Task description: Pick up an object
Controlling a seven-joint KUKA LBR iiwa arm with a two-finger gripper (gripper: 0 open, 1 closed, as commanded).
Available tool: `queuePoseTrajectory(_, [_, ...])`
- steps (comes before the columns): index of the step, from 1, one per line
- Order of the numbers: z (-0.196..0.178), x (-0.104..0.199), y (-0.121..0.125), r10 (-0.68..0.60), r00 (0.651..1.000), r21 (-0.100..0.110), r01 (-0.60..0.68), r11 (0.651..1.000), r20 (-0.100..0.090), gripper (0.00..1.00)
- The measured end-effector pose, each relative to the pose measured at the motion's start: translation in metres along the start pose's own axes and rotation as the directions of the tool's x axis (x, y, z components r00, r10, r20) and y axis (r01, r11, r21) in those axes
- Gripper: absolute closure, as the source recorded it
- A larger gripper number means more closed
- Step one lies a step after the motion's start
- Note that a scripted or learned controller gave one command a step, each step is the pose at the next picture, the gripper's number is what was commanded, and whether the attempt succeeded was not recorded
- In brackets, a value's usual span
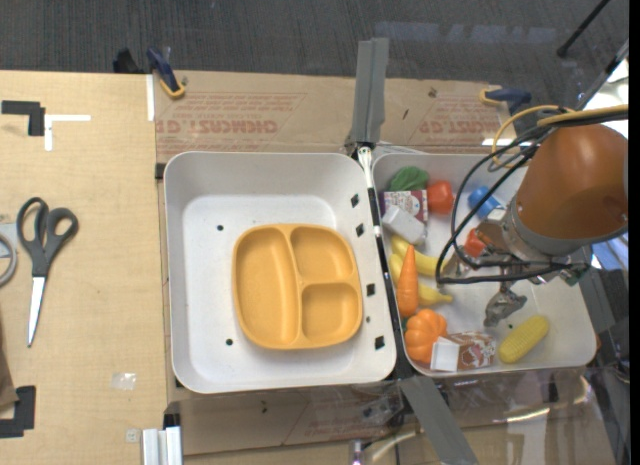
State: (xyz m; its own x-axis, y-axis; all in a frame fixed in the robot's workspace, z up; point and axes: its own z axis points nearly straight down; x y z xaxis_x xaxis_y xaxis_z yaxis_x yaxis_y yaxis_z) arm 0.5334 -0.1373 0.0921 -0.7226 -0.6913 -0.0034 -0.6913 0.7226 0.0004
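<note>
While arm hangs over right bin [575, 348], gripper [503, 306] sits low just left of corn cob [524, 338]; finger spread cannot be told. Carrot [407, 280], banana [420, 265], pumpkin [424, 329] further left of cob.

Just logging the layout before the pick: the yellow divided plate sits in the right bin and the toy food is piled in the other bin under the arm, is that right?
Not quite. The camera view shows the yellow divided plate in the left bin, not the right. The toy food, such as the carrot and corn cob, lies in the right bin under the arm.
</note>
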Motion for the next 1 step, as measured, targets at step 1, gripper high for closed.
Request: queuePoseTrajectory(1, [-0.0039, -0.0379, -0.0341, 0.047, 0.999, 0.003, -0.047, 0.999, 0.002, 0.00])
